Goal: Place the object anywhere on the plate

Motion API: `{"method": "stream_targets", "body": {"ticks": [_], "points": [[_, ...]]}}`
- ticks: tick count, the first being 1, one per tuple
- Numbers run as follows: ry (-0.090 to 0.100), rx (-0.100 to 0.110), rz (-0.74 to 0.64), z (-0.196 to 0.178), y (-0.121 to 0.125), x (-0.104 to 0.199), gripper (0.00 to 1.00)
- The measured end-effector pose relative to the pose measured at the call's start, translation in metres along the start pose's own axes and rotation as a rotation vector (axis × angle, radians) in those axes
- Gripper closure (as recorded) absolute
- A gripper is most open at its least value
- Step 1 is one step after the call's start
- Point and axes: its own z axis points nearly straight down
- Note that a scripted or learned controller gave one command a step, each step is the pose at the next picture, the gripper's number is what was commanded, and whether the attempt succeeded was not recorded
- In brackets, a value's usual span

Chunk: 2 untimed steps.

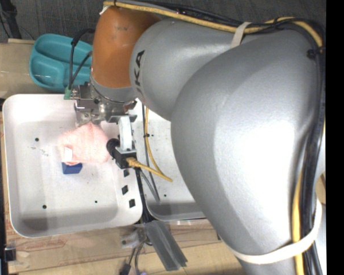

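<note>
A soft, fuzzy pink object is lying in the left bin – a rounded lump beside a small blue block; its long axis is unclear, and the gripper is hovering over its far edge

two white bins, one pink plate, one blue block, one teal container
</note>
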Motion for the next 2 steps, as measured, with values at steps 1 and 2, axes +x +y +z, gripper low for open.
{"method": "stream_targets", "body": {"ticks": [1,2], "points": [[0.001,-0.002,0.022,-0.014,0.012,0.016,1.0],[0.002,-0.003,-0.098,-0.024,0.062,-0.052,1.0]]}}
